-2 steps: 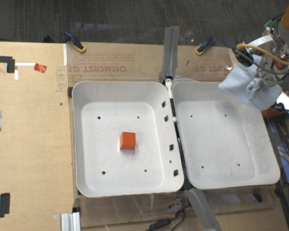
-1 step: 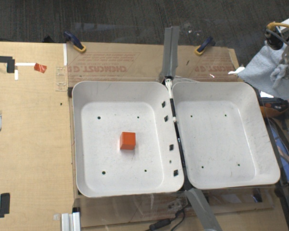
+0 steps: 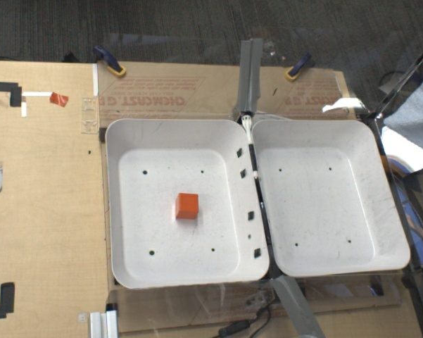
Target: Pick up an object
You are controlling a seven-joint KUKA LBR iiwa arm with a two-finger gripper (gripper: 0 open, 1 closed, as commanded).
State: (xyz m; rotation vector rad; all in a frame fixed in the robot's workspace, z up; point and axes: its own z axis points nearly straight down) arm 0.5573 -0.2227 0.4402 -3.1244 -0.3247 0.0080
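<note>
Near the middle of the left bin (image 3: pixel 127 259), a little below center, sits the orange block (image 3: pixel 187 206), resting flat on the white floor. It looks almost cubic, so I can make out no long axis; its edges run roughly square with the bin's walls, and a pale side face shows on its left. It touches none of the walls and stands well apart from the small dark dots on the floor around it.

Beside it, the right bin (image 3: pixel 380 252) has only its bare white floor with a few dark dots. The two bins meet along a dark seam with small black clips (image 3: pixel 250 215). Both rest on brown cardboard (image 3: pixel 169 97) held by orange-handled clamps (image 3: pixel 110 60) at the far edge of the table (image 3: pixel 35 210).

As for my jaws, whether they are open or closed I cannot tell. At the right margin some cables and blue-white material are cut off and hard to make out.
</note>
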